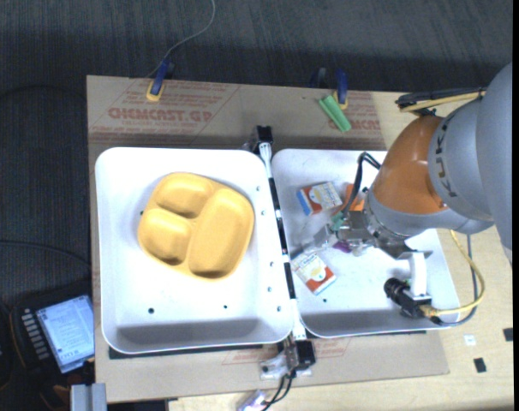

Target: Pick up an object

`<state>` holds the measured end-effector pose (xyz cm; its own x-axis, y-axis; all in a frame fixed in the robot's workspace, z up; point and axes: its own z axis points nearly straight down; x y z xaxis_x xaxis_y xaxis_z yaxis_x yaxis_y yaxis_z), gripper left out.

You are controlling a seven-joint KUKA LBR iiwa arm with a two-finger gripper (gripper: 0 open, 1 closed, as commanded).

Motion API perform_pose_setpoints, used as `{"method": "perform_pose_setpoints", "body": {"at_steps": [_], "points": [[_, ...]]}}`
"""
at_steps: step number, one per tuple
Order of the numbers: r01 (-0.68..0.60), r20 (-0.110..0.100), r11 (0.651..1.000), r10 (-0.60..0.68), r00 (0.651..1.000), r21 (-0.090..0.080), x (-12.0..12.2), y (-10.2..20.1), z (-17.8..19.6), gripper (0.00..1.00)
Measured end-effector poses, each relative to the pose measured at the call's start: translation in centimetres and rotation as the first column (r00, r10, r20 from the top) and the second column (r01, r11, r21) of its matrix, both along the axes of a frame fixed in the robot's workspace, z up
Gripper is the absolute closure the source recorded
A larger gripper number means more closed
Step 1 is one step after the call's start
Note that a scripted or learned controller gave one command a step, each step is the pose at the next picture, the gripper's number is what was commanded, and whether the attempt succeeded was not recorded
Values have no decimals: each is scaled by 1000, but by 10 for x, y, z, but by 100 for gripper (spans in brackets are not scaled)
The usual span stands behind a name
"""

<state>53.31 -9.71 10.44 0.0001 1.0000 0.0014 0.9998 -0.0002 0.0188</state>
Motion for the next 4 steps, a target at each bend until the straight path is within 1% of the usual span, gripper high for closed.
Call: {"method": "perform_pose_setpoints", "body": {"at_steps": [1, 2, 3, 4], "points": [[0, -1, 1000, 0, 1000, 3, 0, 1, 10, 100], [-1, -2, 1000, 1, 1000, 3, 0, 1, 10, 0], [-1, -2, 1000, 1, 1000, 4, 0, 2, 20, 100], [-1, -2, 1000, 1, 1000, 4, 0, 2, 19, 0]]}}
